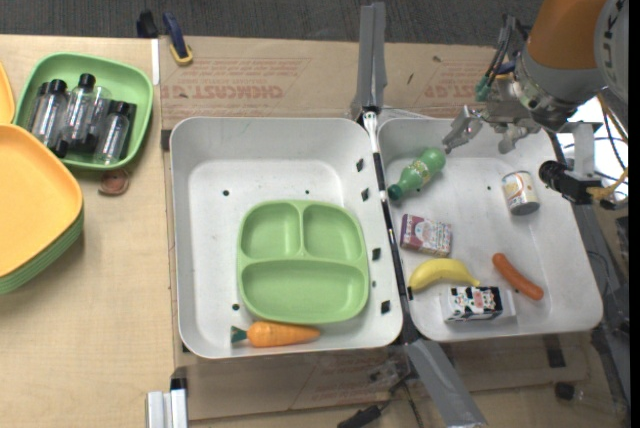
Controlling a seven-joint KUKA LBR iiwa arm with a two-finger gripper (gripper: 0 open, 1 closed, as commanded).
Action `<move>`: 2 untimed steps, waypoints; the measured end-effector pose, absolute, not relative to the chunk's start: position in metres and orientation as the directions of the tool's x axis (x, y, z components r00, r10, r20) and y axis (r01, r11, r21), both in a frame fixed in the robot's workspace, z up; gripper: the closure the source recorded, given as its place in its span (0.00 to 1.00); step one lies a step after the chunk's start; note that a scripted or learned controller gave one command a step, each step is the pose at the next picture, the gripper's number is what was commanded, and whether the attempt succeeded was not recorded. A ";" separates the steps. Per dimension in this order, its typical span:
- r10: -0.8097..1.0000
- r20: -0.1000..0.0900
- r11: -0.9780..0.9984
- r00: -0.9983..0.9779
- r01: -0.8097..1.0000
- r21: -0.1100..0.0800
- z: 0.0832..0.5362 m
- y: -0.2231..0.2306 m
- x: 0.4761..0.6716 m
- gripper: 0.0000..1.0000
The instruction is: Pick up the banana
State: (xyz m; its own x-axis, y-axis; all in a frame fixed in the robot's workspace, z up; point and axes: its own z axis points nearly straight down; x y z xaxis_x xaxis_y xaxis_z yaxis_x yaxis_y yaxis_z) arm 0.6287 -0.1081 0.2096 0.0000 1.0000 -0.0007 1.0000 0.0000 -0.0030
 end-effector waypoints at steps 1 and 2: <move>0.997 -0.001 -0.082 0.082 0.997 0.012 0.120 -0.113 0.651 0.00; 0.967 -0.001 -0.256 0.256 0.967 0.005 0.117 -0.148 0.638 0.00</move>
